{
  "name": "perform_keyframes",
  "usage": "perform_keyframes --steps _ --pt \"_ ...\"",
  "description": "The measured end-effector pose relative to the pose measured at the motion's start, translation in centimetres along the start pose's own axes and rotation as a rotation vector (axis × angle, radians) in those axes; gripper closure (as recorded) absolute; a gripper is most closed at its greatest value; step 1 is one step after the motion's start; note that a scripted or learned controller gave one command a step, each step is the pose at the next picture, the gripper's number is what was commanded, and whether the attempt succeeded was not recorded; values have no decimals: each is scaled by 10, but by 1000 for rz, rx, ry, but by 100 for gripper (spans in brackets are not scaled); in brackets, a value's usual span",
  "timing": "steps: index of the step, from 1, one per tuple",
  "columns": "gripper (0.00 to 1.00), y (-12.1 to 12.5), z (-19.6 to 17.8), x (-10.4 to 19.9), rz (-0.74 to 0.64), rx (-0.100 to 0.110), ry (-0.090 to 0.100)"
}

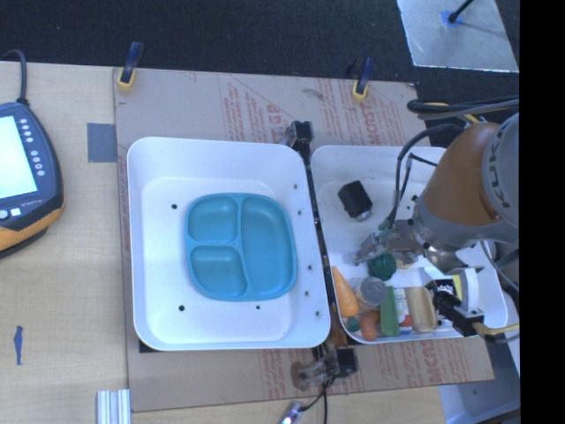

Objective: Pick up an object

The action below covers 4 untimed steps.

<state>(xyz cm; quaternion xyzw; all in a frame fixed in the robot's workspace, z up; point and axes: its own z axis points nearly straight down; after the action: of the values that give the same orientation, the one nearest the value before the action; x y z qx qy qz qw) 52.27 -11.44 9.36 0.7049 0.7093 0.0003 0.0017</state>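
My gripper (378,247) hangs low over the middle of the right bin (328,168), beneath the orange-banded wrist. Right under it lies a dark green round object (383,266); I cannot see whether the two touch. A black cylinder (355,199) lies apart at the bin's back left. Along the front wall are an orange carrot (345,294), a grey round can (372,290), a green piece (389,312), a beige bottle (420,308) and a small red item (368,328). The arm hides the bin's right part.
The left bin (150,237) holds a blue divided plate (240,246). A handheld pendant (22,170) lies at the bench's left edge. Clamps (129,66) sit on the board's far edge, and cables (415,162) trail by the arm.
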Motion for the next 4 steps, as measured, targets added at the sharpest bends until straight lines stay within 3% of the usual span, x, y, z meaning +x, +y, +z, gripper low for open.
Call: perform_keyframes --steps 1,2,3,4 --pt "100 1 -11 -2 0 0 -3" --pt "0 0 -11 -2 -1 1 -4" --pt "0 -9 2 -2 1 7 2" --pt "0 33 2 -22 2 5 3"
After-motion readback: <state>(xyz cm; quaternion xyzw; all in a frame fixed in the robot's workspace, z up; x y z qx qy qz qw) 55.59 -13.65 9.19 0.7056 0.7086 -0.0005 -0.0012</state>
